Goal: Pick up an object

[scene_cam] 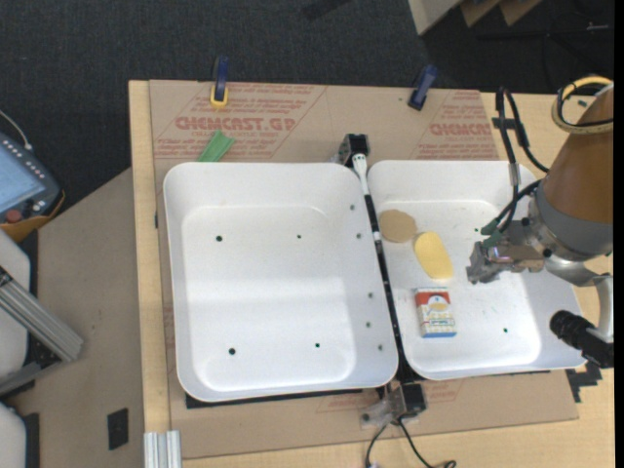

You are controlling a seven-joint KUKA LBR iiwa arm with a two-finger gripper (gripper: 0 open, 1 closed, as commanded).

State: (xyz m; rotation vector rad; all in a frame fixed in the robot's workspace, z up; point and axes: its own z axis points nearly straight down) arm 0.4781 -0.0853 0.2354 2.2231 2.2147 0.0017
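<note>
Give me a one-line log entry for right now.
arm: over right bin | gripper: right of yellow object, nothing visibly held | also there: tan disc, small box

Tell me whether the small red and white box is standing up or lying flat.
Lying flat. The small box shows its broad printed face upward on the floor of the right bin, just below the yellow object.

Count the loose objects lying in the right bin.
3: a tan round piece by the divider, a yellow oblong beside it, a small red-and-white box below. The arm may hide more.
</note>
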